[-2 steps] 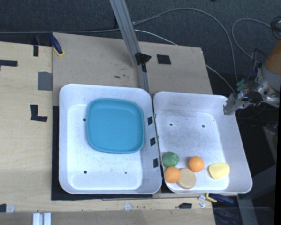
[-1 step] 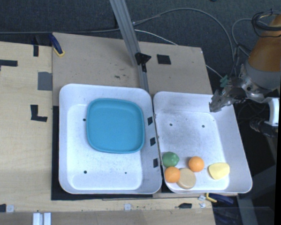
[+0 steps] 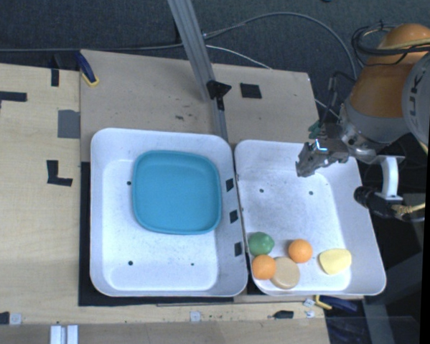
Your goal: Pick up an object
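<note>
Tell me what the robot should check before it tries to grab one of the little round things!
1. Things to grab lie in the right bin: green ball, two orange balls, tan disc, yellow piece: ok.
2. Gripper is above that bin: ok.
3. Gripper is over a thing: not ok, they lie at the near end.
4. Things have room around them: not ok, clustered.
5. Jaws open: cannot tell.

Leaving most of the right bin (image 3: 272,174) floor open; crowding only its near edge with a green ball (image 3: 261,243), two orange balls (image 3: 300,250), tan disc (image 3: 286,273), yellow piece (image 3: 335,260).
</note>
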Motion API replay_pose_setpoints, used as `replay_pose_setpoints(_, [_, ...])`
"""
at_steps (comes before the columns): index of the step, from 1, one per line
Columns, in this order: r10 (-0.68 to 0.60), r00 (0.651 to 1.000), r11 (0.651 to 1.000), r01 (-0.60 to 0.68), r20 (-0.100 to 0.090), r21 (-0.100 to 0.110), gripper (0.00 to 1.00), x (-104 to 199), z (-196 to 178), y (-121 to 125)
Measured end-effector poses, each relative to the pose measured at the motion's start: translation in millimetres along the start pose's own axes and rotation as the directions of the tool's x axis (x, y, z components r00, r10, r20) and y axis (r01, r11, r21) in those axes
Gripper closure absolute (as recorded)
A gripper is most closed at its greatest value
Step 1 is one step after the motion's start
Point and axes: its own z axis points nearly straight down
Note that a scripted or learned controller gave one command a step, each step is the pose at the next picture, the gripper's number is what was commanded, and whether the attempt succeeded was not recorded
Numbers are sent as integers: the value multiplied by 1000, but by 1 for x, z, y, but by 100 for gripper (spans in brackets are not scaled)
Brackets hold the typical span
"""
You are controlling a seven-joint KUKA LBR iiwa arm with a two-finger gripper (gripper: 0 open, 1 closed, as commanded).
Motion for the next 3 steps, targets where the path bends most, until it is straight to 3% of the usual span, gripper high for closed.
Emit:
replay_pose_setpoints(2, [0,1000,1000,0,1,0,100,110,15,-4])
replay_pose_setpoints(3, [0,1000,1000,0,0,1,100,160,30,6])
